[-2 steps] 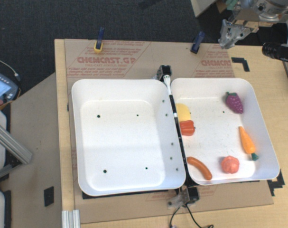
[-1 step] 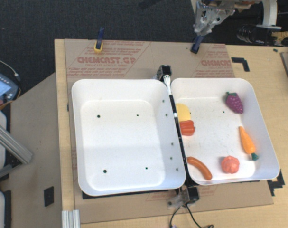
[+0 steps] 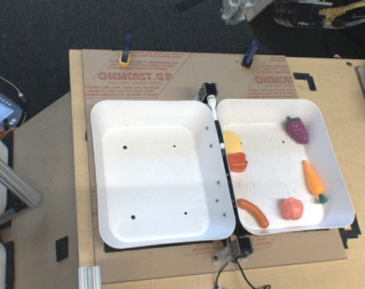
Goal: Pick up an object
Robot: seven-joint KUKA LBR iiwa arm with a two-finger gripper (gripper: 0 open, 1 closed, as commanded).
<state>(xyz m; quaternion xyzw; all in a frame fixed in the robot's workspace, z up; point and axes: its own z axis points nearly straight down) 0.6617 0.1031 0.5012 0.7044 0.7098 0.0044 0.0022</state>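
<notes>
The gripper (image 3: 237, 8) hangs at the frame's top, above the bench; its state I cannot tell. No pick is under way. Next it must descend over the right bin (image 3: 332, 146), perhaps toward the carrot (image 3: 312, 180).

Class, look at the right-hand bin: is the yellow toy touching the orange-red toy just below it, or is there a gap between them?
Touching. In the camera view the yellow toy meets the orange-red toy directly, with no white bin floor between them, against the right bin's left wall.

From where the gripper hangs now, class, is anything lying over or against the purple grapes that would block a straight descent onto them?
Nothing visible does. The grapes lie apart from the other toys in the right bin; the gripper hangs beyond the bins.
</notes>
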